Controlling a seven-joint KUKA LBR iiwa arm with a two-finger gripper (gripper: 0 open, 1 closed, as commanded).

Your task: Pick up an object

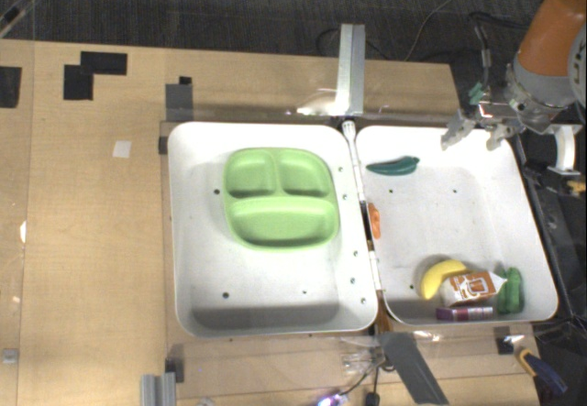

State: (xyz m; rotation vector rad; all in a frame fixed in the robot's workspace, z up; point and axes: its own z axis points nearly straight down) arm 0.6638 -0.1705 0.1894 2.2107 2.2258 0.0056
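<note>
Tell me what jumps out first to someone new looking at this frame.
The light green plastic divided tray dominates, lying flat in the middle of the left white bin. Next, the cluster in the right white bin's near corner: a yellow banana touching a small orange-and-white packet. The grey two-finger gripper sits open over that bin's far right edge.

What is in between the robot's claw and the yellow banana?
Just bare white floor of the right bin. In the camera view, the gripper hangs at the bin's top edge, and the banana lies near the bottom.
</note>
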